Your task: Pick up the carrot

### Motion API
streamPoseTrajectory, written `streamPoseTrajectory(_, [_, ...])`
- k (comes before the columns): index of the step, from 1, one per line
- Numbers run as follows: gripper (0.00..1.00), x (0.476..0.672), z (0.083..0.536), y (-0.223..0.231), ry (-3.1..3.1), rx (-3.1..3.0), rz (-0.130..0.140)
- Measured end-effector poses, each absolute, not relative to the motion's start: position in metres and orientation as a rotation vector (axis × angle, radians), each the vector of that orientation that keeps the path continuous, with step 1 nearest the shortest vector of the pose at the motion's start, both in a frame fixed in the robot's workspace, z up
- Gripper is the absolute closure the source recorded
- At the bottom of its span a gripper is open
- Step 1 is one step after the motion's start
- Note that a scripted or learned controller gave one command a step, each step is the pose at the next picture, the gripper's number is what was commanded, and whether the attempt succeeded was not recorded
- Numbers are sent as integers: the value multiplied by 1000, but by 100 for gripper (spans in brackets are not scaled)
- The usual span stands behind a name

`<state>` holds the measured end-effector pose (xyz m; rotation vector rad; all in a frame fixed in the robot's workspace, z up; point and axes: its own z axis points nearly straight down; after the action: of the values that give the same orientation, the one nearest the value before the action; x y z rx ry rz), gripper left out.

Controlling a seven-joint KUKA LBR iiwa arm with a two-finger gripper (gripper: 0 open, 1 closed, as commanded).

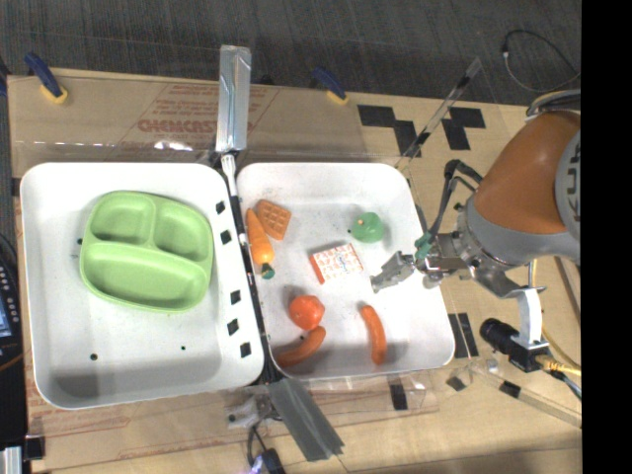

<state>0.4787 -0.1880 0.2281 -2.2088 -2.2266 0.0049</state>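
Two shallow white bins sit side by side on the bench. The left bin (pixel 59 354) holds one thing, a light green divided plate (pixel 148 250) with three compartments, lying toward the bin's upper half. A black strip with white marks runs along the divider (pixel 237 284) where the two bins meet. The right bin (pixel 395 181) holds seven small items. Against its left wall lies the one carrot (pixel 260 244), orange, lengthwise along the divider, its dark green stub end pointing toward the near side. Just right of its upper end, touching or nearly so, is one orange waffle-patterned piece (pixel 275 219). Below these sits one red-orange rounded item (pixel 306 311), and at the bin's near edge one orange sausage-shaped piece (pixel 301 347) lies at a slant. Near the middle is one small square card (pixel 336 263) with a red pattern. Right of that, one green rounded item (pixel 369 228) sits toward the far side, and one more orange sausage-shaped piece (pixel 373 333) lies toward the near side. The gripper (pixel 391 273) hangs over the right part of this bin, well apart from the carrot, with nothing seen between its fingers; whether they are spread or closed cannot be told. The grey arm with its orange band (pixel 528 181) reaches in from the right.
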Motion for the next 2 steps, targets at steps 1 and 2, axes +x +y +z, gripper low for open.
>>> streamPoseTrajectory(1, [100,480,236,-188,-2231,-2200,8])
streamPoseTrajectory(2, [100,478,257,-108,-2514,-1877,3])
